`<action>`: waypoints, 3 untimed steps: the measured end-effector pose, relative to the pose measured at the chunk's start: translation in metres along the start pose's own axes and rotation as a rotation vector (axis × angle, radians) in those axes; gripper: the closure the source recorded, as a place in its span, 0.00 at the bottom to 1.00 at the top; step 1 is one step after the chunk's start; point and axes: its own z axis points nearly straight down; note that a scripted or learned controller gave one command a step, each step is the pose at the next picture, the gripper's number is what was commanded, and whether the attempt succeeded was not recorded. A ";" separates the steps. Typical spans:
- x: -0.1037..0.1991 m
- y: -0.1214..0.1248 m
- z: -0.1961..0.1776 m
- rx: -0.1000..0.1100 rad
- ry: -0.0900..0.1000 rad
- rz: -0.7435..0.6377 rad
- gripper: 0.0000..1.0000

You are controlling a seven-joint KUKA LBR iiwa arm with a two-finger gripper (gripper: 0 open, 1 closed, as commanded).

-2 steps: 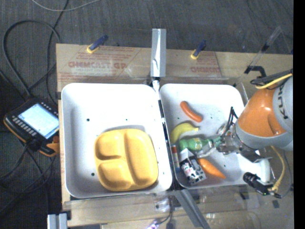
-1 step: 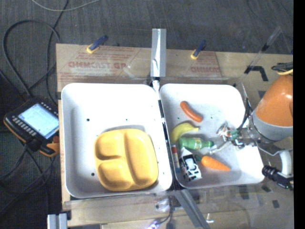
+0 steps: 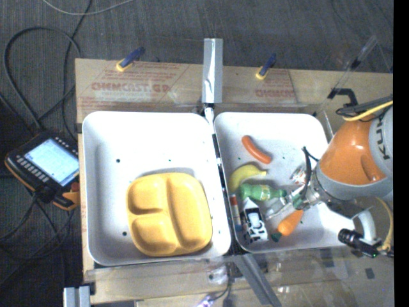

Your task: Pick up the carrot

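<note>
The carrot (image 3: 290,222) is a short orange piece with a green tip, lying at a slant near the front edge of the right bin (image 3: 319,128). My gripper (image 3: 298,199) hangs just above the carrot's upper end, reaching in from the right under the grey and orange arm (image 3: 354,160). Whether it touches the carrot cannot be made out.
In the right bin lie a reddish-orange sausage (image 3: 257,149), a yellow banana-like piece (image 3: 245,173), a green bottle (image 3: 262,191) and a black-and-white packet (image 3: 254,225), all left of the carrot. A yellow compartment tray (image 3: 169,213) sits in the left bin (image 3: 102,139).
</note>
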 end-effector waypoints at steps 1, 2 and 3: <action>0.018 0.005 -0.106 0.008 0.006 0.052 0.00; 0.003 0.003 -0.003 0.003 0.003 0.097 0.00; -0.041 -0.011 0.000 -0.007 0.000 0.023 0.00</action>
